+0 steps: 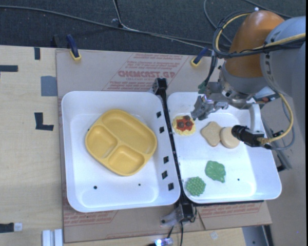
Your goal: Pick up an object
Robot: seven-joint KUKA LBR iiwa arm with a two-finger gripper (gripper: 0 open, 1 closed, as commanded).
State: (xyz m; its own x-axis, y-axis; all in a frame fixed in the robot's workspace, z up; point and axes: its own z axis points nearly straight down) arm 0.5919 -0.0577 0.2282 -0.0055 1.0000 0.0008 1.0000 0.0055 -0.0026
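The gripper (199,109) hovers in the right bin (256,186), just above a small pizza toy (184,125); whether its fingers are spread or pressed together cannot be told. A yellow tray (121,141) lies in the left bin (77,188).

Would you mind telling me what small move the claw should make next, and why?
Probably a short descent with a slight shift left onto the small pizza toy. The claw sits just above and right of it in the right bin, nearer to it than to the other toys.
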